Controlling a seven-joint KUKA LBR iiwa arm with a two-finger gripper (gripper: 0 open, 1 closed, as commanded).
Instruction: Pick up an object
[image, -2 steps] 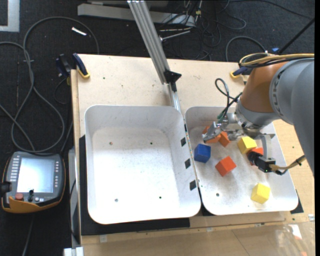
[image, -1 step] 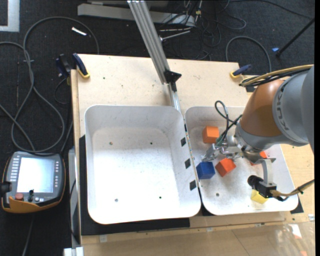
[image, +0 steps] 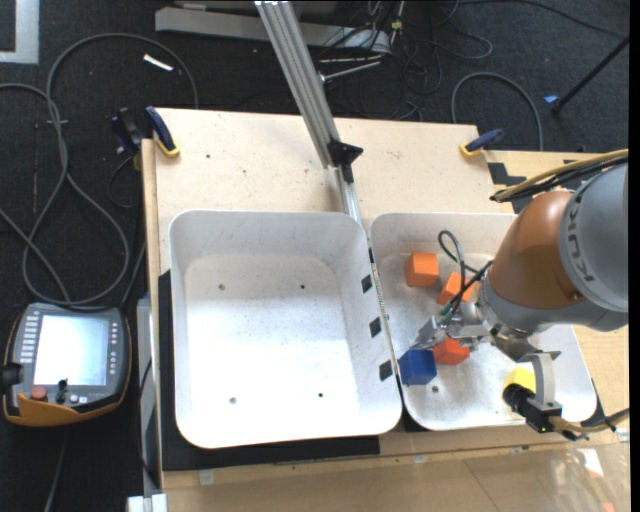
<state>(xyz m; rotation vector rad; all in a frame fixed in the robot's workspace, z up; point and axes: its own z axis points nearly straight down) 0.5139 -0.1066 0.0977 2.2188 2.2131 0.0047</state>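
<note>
**Arm** (image: 596, 250): grey. It reaches in from the right edge and bends down over the right bin (image: 470, 400). The orange band (image: 535, 255) bulks just up and to the right of the gripper. The wrist slopes leftward and downward from the band.

**Gripper** (image: 447, 335): set low inside the right bin, in its left half, pointing toward the wall shared with the left bin (image: 270, 320). The wrist body covers much of it from above. Whether it is released or clenched cannot be told at this slant, and no object can be confirmed in its grasp.

**Red-orange block** (image: 453, 351): directly below the gripper's tip in the view. It is touching the tip or very nearly so, and which of the two cannot be told. It rests on the bin floor, partly shaded by the wrist.

**Blue block** (image: 418, 367): down and to the left of the gripper, just beside the red-orange block. It lies close against the left wall of the bin.

**Orange block** (image: 422, 268): up and slightly left of the gripper, well apart from it, standing free on the floor.

**Second orange block** (image: 454, 287): just above the gripper, partly hidden by a dark cable and the wrist.

**Left bin**: lies to the gripper's left, beyond the shared wall.

**Bench** (image: 260, 160): pale, speckled board bearing both bins, extending past them above the gripper.
</note>
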